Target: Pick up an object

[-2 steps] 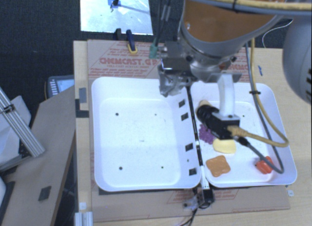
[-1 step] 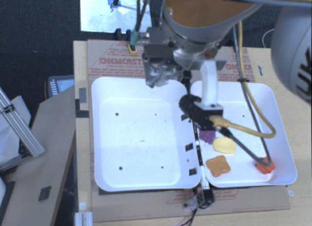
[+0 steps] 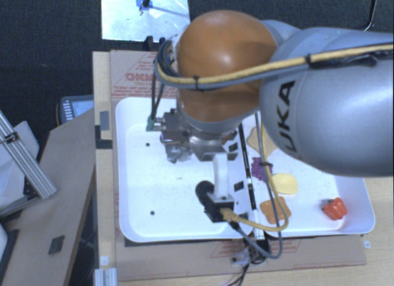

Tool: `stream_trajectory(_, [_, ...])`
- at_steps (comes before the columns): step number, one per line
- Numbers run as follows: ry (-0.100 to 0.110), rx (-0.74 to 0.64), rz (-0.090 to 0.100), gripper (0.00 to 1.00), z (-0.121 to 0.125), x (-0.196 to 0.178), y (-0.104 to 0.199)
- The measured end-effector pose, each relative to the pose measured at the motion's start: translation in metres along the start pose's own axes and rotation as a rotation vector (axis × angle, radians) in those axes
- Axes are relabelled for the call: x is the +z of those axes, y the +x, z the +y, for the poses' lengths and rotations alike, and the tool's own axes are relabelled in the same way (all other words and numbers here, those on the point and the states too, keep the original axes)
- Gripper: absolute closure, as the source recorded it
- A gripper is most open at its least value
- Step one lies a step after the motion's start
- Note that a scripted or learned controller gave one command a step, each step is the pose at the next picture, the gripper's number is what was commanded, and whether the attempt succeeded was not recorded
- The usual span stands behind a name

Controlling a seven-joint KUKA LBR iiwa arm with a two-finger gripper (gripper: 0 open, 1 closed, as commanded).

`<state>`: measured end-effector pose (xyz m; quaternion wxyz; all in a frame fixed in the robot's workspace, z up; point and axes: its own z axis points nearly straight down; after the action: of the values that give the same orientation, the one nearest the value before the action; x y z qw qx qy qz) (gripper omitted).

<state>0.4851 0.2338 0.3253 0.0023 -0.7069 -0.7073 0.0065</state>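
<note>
As the bench is looked down upon in the camera view, the grey arm (image 3: 326,106) is seen reaching in from the right, its wrist hung low over the middle of the left bin (image 3: 138,174). Whether the jaws are spread or pressed together cannot be told, as they are masked by the orange band (image 3: 221,57) and the wrist. The things that can be made out for picking are placed in the right bin (image 3: 368,220), to the right of the jaws and beyond the shared rim. A purple piece (image 3: 260,171) lies closest, a yellow slice (image 3: 284,184) and an orange piece (image 3: 275,209) lie nearer, and a red pepper-like toy (image 3: 333,208) lies at the near right. A rightward shift is judged necessary before any grasp.
</note>
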Motion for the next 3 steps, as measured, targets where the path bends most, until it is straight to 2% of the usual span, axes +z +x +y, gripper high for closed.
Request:
stream_trajectory(1, [-0.010, 0.008, 0.003, 1.00, 0.002, 0.028, -0.083])
stream_trajectory(2, [-0.013, 0.010, 0.003, 1.00, 0.003, 0.033, -0.174])
stream_trajectory(3, [-0.028, -0.003, 0.008, 1.00, 0.004, -0.086, -0.179])
